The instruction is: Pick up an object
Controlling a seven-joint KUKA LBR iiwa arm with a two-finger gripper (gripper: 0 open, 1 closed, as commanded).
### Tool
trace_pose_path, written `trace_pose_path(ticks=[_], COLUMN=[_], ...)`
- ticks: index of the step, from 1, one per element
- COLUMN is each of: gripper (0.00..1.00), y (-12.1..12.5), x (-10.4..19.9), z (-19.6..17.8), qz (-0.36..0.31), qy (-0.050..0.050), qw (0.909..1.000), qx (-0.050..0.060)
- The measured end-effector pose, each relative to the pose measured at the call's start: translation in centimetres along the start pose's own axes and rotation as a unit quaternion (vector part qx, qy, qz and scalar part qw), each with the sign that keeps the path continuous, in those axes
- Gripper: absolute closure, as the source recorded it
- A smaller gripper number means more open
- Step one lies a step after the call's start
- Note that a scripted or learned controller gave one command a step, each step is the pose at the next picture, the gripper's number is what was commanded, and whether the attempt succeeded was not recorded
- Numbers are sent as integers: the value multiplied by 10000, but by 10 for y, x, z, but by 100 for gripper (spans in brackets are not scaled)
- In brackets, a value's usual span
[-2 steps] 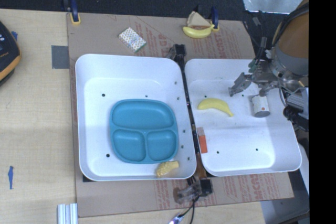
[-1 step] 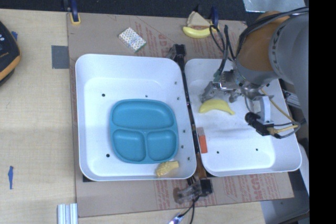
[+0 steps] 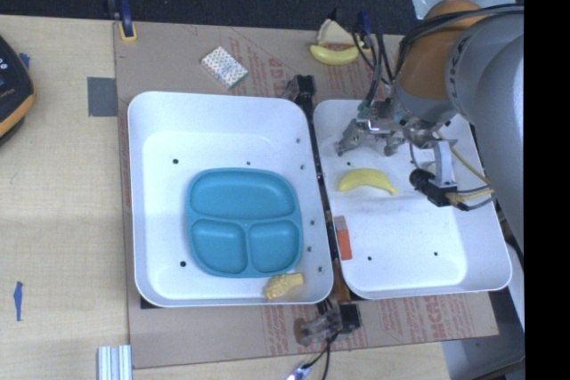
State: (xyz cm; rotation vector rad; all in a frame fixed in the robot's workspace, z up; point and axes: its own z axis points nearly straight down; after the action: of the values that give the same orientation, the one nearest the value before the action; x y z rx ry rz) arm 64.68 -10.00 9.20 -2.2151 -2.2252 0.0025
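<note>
Since the gripper [image 3: 372, 141] hangs w/ fingers spread, empty, just above the banana [image 3: 366, 181] in the right bin [image 3: 481, 271], it's prob. lined up for that pick.

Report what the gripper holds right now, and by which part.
Nothing is held. The gripper hangs above the right bin, with the banana lying loose on the bin floor just below it, apart from the fingers.

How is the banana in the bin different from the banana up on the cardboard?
The banana in the right bin is whole and lies flat on white plastic, just below the gripper. The banana on the cardboard sits outside both bins and has a pale wedge-shaped part showing above it. Both are yellow and curved.
</note>
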Motion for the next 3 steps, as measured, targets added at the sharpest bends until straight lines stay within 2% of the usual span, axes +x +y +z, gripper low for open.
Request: trace_pose_path(ticks=[1,2,3], gripper=[0,0,0], y=[-63,10,-74], x=[-3,-23,-13], z=[1,0,1], qz=[-4,-2,-1], qy=[-6,-2,-3], qw=[10000,10000,10000], qx=[9,-2,11])
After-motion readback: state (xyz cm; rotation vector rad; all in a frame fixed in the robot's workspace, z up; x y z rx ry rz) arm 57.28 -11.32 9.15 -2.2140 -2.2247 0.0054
